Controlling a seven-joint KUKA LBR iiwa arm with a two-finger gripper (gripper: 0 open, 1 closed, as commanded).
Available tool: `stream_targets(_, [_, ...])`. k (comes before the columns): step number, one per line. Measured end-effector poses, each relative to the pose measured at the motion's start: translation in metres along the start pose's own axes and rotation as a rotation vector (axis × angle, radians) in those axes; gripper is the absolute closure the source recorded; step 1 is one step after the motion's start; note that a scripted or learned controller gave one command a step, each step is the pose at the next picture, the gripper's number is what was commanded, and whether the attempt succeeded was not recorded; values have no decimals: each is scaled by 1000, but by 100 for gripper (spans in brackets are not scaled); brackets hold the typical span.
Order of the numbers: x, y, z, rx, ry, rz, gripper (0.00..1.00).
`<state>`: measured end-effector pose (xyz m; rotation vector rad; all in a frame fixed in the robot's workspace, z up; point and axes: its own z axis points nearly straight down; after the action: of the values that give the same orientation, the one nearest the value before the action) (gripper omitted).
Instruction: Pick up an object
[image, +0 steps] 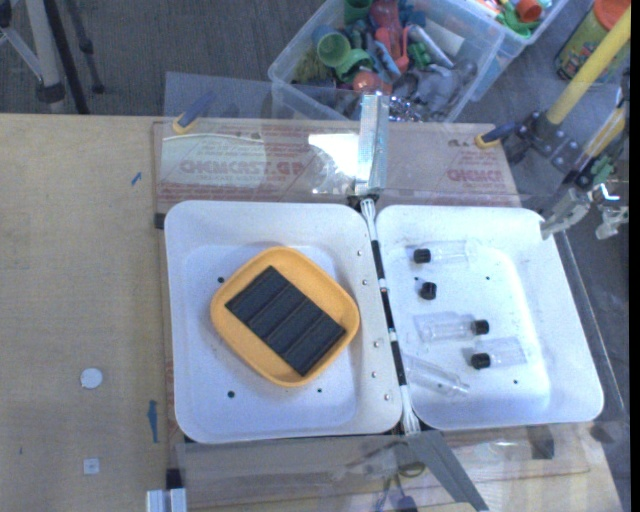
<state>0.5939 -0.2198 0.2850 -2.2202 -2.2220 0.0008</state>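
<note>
Two bins: left (190, 400) holds yellow tray (284, 315), right (570, 390) clear vials (445, 327); tool state unclear.

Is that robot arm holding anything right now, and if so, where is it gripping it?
It cannot be told. The arm sits at the upper right, away from both bins. The yellow lid lies in the left bin and the small vials in the right bin.
</note>
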Motion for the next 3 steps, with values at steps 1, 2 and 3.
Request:
stream_targets(1, [38, -52, 62, 0, 0, -163, 0])
stream_targets(2, [68, -87, 160, -2, 0, -245, 0])
stream_targets(3, [79, -108, 197, -8, -2, -272, 0])
